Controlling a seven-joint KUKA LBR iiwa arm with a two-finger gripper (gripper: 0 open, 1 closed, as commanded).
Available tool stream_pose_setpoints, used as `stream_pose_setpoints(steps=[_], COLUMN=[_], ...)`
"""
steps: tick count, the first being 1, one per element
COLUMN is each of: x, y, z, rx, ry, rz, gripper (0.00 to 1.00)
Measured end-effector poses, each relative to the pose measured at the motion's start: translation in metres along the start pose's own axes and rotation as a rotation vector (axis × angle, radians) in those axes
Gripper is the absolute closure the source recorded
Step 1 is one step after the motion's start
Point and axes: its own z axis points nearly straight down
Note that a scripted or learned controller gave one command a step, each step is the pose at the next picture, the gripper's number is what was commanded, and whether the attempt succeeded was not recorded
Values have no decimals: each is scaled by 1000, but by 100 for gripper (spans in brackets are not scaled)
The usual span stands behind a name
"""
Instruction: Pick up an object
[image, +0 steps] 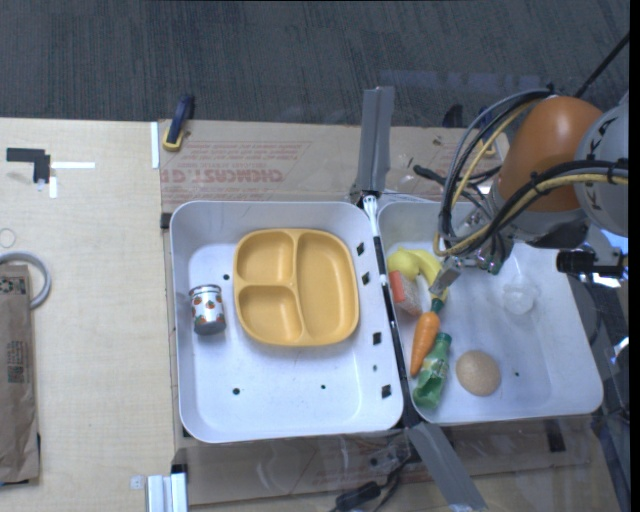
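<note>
The gripper (441, 283) hangs near the right bin's (560, 400) left wall; whether it is open or closed cannot be determined. The tapered orange plastic carrot (424, 341) lies beneath it, long axis near-vertical, tip toward the front edge.

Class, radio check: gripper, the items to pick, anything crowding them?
Gripper low in right bin, nothing seen held. Banana, carrot close beneath it. Green bottle touches carrot.
</note>
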Motion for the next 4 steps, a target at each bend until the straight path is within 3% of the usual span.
stream_pose_setpoints(steps=[2, 3, 4], x=[6, 35, 18], y=[15, -6, 16], z=[0, -82, -162], rx=[7, 6, -6], ry=[4, 44, 45], rz=[-165, -489, -919], gripper=[0, 0, 0])
